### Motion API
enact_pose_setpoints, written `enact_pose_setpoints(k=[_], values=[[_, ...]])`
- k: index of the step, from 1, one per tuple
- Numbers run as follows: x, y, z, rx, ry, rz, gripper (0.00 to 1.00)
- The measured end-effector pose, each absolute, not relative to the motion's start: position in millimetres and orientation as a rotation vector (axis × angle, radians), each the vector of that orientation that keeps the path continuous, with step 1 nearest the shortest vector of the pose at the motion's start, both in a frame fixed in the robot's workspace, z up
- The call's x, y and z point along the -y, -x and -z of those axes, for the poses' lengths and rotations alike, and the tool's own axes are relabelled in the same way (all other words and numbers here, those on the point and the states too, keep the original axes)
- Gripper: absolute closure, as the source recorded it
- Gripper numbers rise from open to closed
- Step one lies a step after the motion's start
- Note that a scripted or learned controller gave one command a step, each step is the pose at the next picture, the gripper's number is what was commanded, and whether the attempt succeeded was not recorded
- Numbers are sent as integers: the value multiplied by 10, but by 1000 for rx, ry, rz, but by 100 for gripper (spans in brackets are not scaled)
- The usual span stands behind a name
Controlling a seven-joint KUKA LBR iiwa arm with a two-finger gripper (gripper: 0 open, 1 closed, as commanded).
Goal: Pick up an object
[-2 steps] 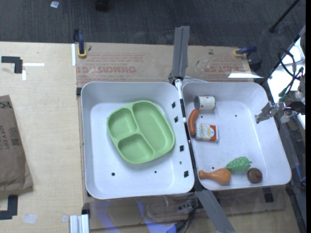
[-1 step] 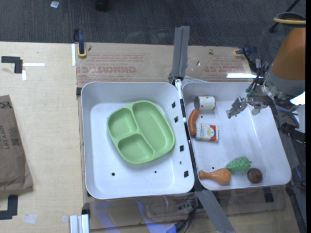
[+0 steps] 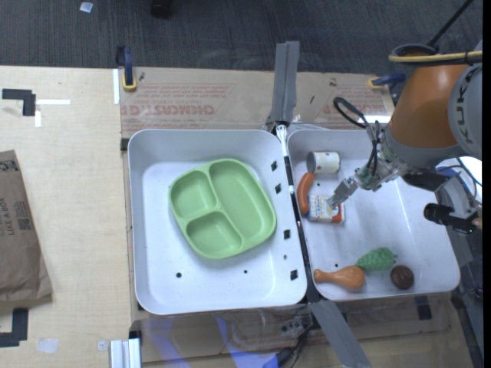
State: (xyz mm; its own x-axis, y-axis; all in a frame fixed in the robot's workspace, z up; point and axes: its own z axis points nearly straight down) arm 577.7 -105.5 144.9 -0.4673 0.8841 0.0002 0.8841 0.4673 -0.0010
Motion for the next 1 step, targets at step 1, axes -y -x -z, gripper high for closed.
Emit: enact_pose_setpoints(k=[1], values=[[1010, -5345, -911, 2648, 1688, -1, 0]])
